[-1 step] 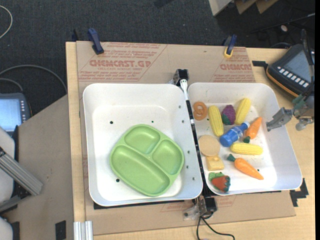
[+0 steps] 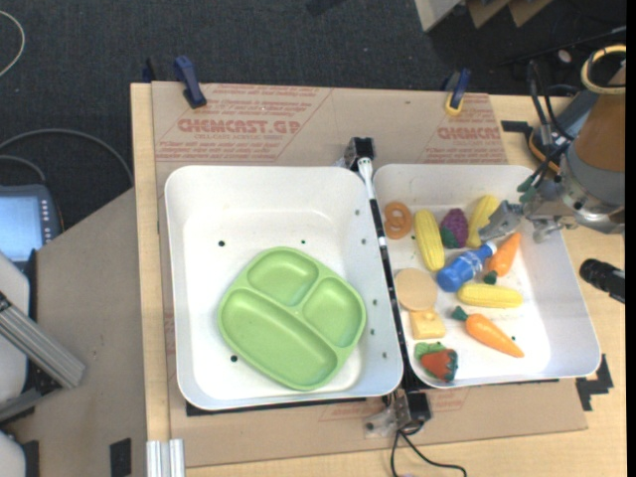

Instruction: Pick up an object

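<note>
The end effector (image 2: 509,219) hangs over the right bin (image 2: 571,296), just above a small carrot (image 2: 505,253) and a blue bottle (image 2: 463,266); whether it is apart or together cannot be told. A green divided plate (image 2: 290,316) lies in the left bin (image 2: 189,266).

Both bins, the left bin (image 2: 189,266) and the right bin (image 2: 566,336), are plain white, and the left one bears a light green divided plate (image 2: 291,316). In the right bin the toy food runs to yellow corn cobs (image 2: 428,239), purple grapes (image 2: 454,227), an orange ring (image 2: 397,220), a blue bottle (image 2: 462,267), orange carrots with green tops (image 2: 487,331), a tan disc (image 2: 415,288), a yellow cheese cube (image 2: 428,323) and a red strawberry (image 2: 438,362). The bench board (image 2: 248,122) is pale brown with red lettering, held by blue clamps (image 2: 189,79) at the far edge, on a dark grey carpet (image 2: 199,18).
</note>
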